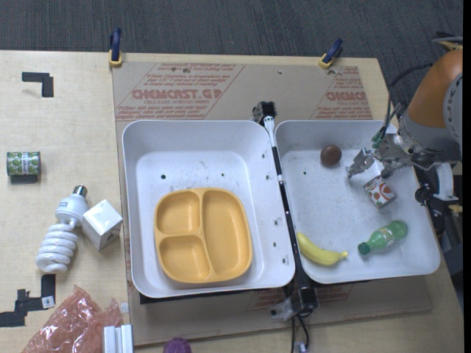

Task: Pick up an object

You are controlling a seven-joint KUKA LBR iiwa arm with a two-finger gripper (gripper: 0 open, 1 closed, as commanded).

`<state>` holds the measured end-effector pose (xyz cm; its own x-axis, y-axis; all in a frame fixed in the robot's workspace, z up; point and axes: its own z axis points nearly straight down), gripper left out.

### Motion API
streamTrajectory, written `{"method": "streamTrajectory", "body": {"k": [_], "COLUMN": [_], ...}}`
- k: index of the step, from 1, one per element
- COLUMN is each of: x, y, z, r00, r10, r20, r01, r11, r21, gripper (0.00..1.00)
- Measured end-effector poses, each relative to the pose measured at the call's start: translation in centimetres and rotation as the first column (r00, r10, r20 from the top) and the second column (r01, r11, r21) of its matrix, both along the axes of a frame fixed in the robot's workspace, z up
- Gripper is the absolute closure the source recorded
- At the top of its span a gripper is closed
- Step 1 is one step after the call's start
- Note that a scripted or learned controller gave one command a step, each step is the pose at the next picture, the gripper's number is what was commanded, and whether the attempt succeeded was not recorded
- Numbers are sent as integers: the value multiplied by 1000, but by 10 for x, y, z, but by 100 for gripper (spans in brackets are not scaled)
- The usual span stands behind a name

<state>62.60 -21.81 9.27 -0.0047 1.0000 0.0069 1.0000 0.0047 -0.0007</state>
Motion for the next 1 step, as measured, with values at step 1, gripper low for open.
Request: {"method": "streamTrajectory", "body": {"k": [1], "x": [0], "y": [-2], "z": [11], "r00": [1000], "r10": [2], "r20": [3], "r01": [-2], "r11": [1000], "r21": [-7], "gripper": [100]}}
